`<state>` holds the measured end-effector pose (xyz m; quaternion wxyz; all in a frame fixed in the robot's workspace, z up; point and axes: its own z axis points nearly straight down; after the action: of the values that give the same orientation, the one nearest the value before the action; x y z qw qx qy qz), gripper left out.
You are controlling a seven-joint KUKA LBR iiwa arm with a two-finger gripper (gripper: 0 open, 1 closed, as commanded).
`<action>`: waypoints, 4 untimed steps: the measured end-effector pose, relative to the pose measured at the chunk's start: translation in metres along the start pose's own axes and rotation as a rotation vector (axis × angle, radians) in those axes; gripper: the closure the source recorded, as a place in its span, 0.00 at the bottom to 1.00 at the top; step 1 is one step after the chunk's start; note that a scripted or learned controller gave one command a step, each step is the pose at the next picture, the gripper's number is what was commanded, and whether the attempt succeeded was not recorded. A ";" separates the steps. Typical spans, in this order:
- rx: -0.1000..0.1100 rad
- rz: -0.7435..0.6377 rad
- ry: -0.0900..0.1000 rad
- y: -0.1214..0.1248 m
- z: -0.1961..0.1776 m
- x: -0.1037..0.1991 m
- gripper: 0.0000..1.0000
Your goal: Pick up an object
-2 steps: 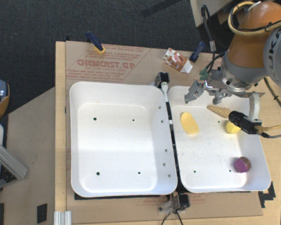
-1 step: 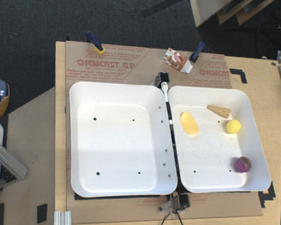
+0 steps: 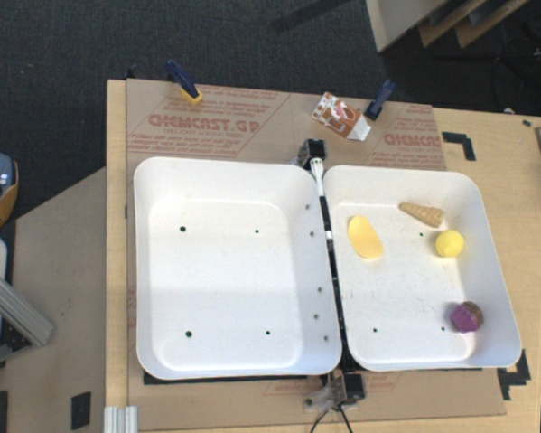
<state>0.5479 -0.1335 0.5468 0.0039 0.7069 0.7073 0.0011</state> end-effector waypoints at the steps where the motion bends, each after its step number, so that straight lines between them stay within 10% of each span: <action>1: 0.012 0.011 0.003 -0.052 0.052 -0.082 1.00; 2: 0.000 0.003 0.000 -0.070 0.009 -0.091 1.00; 3: 0.013 0.001 0.006 -0.069 0.079 -0.078 1.00; 4: -0.004 0.000 -0.002 -0.068 0.007 -0.091 1.00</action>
<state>0.4800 -0.2247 0.5399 0.0060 0.7070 0.7072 0.0016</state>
